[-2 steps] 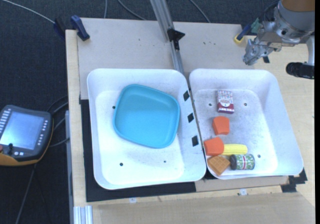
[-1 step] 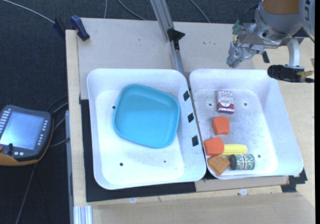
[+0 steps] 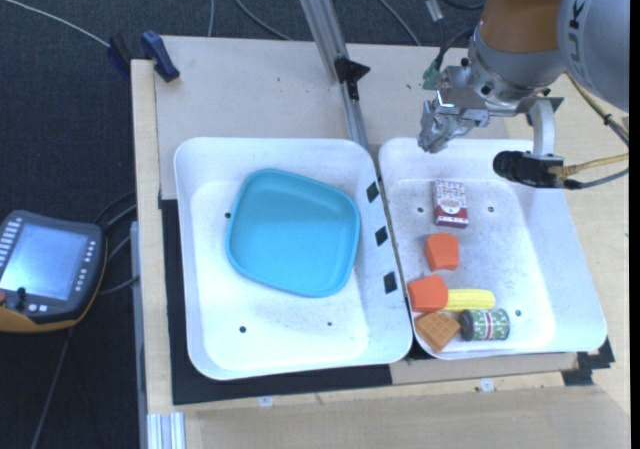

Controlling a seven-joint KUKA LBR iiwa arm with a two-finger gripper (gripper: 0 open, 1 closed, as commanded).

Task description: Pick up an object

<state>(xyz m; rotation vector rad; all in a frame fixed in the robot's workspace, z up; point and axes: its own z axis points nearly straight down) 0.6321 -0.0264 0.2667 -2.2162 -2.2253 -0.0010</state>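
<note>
the gripper (image 3: 436,134) hangs over the far left corner of the right bin (image 3: 560,237), and from this angle there is no telling how it is set; nothing shows in its grasp. the nearest candidate, a small red-and-white box (image 3: 451,203), lies flat just inside that far edge. to do the pick well, it looks best to centre over the box, align with its short sides and descend straight, keeping clear of the bin wall. further toward the near edge lie an orange block (image 3: 442,251), a second orange block (image 3: 428,292), a yellow corn cob (image 3: 470,299), a tan waffle-like piece (image 3: 437,329) and a small can (image 3: 486,325), crowded in the near left corner where a clean grip looks harder. the left bin (image 3: 200,237) holds a blue plate (image 3: 293,232).
</note>
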